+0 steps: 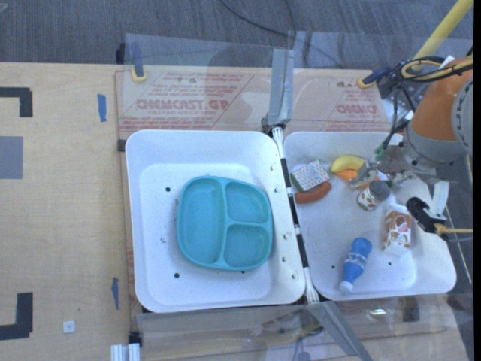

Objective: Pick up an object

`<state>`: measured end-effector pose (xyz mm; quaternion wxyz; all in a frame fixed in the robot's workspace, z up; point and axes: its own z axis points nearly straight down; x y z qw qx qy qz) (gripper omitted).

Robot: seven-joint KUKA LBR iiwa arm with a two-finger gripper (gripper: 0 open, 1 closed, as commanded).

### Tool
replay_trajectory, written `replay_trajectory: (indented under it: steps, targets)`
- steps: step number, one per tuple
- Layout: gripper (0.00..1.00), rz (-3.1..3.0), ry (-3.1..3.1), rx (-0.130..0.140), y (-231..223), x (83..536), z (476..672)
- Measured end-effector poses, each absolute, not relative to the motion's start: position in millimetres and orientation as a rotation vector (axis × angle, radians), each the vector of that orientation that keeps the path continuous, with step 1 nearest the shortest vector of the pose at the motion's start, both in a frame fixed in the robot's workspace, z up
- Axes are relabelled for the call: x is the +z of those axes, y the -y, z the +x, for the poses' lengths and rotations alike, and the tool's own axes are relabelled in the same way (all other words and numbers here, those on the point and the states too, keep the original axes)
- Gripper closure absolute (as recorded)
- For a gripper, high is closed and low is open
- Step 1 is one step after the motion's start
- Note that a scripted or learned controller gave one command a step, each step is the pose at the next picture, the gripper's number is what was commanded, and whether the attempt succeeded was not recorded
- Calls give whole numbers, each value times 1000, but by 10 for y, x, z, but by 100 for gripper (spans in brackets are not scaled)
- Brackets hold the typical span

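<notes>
Pincer (373,177) low in right bin (436,277); bottle (354,262) lies cap toward lower-left.

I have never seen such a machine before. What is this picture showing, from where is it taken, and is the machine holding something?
One camera looks down at a slant on a bench with two white bins. The left bin holds a teal divided plate. The right bin holds small things: a blue bottle, a sausage, a banana, a checkered packet. The grey and orange robot arm reaches in from the right. Its gripper is low among these things; whether it holds one is unclear.
</notes>
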<state>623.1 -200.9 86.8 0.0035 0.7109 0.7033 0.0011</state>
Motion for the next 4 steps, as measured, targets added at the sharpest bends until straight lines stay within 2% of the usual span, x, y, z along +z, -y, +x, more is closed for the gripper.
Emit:
replay_trajectory:
  steps: [1, 2, 3, 4]
  targets:
    - [100, 2229, -2211, -7, 2008, 947, 6212]
    - [100, 2286, -2154, -2, 1592, 1773, 6674]
    - [0, 2286, -2155, -2, 1585, 1770, 6674]
    - [0, 2239, -2199, 1, 1485, 1071, 6629]
